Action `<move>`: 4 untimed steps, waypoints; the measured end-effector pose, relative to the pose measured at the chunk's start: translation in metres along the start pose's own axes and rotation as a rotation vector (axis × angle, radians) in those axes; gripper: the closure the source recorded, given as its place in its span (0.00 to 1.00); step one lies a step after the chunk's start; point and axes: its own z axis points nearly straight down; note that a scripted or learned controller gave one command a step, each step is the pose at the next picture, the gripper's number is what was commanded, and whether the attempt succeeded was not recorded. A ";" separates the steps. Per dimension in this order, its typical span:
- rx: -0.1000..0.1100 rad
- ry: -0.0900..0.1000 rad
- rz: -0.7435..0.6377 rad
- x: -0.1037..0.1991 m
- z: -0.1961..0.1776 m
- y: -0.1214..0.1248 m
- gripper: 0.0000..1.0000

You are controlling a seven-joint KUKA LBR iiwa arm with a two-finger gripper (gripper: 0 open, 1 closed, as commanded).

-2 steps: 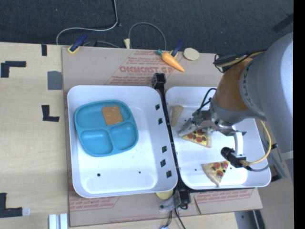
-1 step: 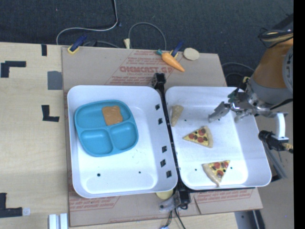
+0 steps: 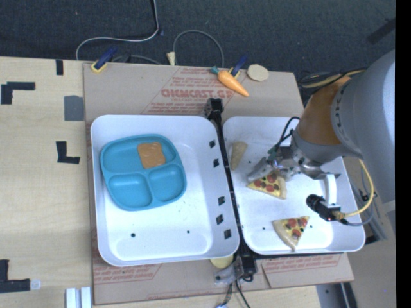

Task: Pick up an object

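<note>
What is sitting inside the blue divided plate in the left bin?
One tan, toast-like piece lies in the upper compartment of the blue divided plate. Its other compartments show bare blue; whatever is beneath the piece is covered.

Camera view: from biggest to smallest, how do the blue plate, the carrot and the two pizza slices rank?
1. blue plate, by far
2. pizza slice by the hand and pizza slice near the front, about alike
3. carrot, slightly smaller

The surface [image 3: 38, 191] carries a brown cardboard sheet [image 3: 192, 92]. Two white bins lie on it, the left bin [image 3: 115, 242] touching the right bin [image 3: 347, 239]. A toy carrot [image 3: 232, 83] and a pale disc [image 3: 258, 73] lie at the sheet's far edge.
</note>
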 end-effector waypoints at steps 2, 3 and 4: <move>-0.007 -0.001 0.002 0.030 -0.007 -0.014 0.00; -0.006 -0.001 0.002 0.033 -0.007 -0.015 0.00; 0.001 0.003 0.003 0.033 -0.006 -0.007 0.00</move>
